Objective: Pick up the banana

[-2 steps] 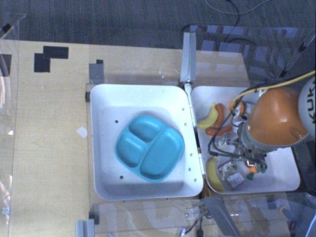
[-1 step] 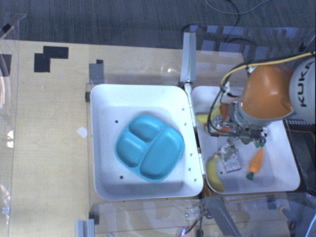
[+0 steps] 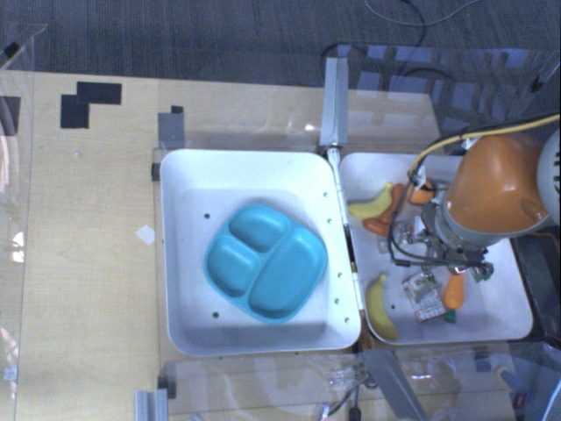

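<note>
Two shallow white bins sit side by side on the wooden bench. The left bin [image 3: 175, 235] holds a blue divided plate [image 3: 266, 262] with three compartments, lying near its middle. The right bin [image 3: 517, 323] holds several toy foods: a banana [image 3: 378, 308] by its lower left corner, a second yellow banana-like piece [image 3: 372, 205] near the upper left, an orange-red item [image 3: 379, 225] just beside that, and a carrot [image 3: 453, 294] further right. The lower banana is pale yellow, curved, and lies flat close to the wall between the bins. The gripper [image 3: 427, 295] hangs over the right bin just beside it; whether it is spread or closed I cannot tell.
</note>
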Motion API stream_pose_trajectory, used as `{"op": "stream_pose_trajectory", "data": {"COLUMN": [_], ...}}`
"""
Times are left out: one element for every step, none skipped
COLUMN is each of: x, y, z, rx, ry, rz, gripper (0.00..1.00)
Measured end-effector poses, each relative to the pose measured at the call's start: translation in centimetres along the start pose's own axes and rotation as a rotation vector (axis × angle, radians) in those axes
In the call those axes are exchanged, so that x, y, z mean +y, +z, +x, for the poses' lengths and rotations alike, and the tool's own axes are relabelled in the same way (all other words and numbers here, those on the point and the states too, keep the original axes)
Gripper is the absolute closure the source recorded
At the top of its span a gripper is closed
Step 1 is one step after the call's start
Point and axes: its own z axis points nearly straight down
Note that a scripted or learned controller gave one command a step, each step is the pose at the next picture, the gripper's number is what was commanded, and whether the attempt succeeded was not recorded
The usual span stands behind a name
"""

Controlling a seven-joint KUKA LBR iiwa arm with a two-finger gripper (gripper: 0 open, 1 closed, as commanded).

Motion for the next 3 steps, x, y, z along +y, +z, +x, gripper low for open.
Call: {"op": "stream_pose_trajectory", "data": {"x": [3.5,2.6,1.8], "y": [-1.7,0.5,0.4], "z": [1.8,1.6,3.0], "rx": [0.02,0.014,0.008], "ry": [0.391,0.112,-0.117], "rz": [-0.005,-0.006,-0.005], "gripper": [0.0,0.0,0.0]}}
